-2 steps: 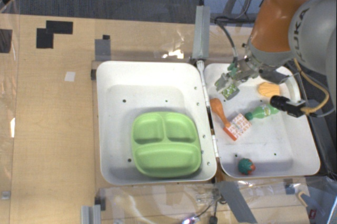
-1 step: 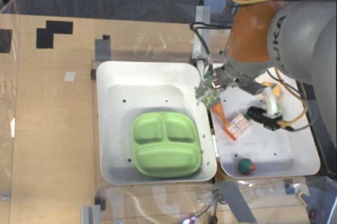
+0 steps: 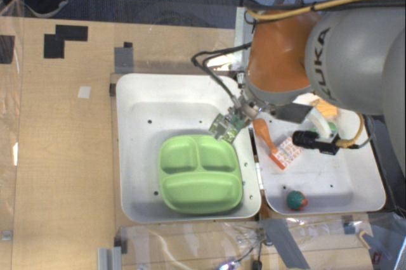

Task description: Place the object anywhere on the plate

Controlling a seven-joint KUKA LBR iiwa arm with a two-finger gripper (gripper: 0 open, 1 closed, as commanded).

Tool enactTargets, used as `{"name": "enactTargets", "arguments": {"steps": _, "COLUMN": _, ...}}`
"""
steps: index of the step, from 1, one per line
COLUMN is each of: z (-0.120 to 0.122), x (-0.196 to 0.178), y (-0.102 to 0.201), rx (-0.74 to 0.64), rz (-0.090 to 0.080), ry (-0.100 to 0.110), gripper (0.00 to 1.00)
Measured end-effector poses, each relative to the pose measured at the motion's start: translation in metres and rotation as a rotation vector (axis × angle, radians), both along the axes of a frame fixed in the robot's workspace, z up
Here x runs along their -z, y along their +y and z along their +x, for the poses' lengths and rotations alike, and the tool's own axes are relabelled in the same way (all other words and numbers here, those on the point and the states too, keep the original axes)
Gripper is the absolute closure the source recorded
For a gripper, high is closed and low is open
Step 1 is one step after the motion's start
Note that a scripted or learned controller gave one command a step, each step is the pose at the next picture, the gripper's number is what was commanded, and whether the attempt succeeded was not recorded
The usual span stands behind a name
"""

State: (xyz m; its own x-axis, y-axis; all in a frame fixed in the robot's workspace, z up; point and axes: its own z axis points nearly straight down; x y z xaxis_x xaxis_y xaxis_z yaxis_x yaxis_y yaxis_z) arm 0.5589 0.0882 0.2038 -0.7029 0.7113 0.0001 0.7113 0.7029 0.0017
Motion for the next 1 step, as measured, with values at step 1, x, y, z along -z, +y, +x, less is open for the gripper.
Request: {"name": "enactTargets", "arguments": {"steps": 1, "z": 0.0002, "x": -0.0001, "y": -0.0006, "rx": 0.001, "rz": 0.000, "ry": 0.000, "gripper": 0.00}}
